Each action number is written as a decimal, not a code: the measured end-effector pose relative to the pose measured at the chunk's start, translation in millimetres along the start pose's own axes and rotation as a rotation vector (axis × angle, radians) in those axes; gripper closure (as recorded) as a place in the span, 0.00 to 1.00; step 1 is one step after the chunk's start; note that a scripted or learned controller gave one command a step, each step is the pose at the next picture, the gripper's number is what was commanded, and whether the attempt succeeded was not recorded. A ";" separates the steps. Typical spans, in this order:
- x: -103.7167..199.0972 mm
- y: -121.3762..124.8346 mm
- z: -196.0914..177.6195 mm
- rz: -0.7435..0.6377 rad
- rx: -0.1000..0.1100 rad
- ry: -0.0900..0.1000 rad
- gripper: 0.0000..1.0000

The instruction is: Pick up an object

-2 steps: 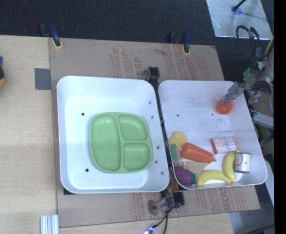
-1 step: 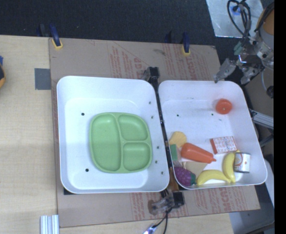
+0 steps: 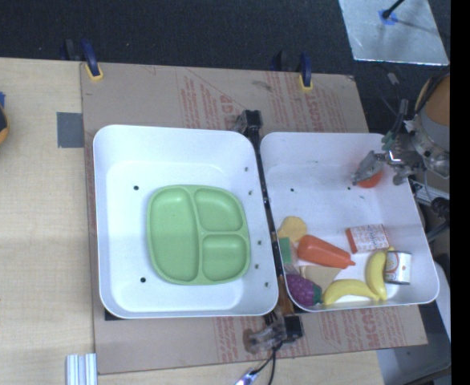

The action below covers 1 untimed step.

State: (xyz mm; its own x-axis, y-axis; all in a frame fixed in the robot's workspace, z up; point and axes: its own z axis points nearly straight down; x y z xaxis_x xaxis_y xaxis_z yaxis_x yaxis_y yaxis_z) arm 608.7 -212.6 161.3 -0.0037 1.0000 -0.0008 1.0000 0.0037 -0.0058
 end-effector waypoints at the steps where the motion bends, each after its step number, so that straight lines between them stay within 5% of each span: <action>1: 0.9 46.2 70.3 -0.001 -0.001 0.001 0.00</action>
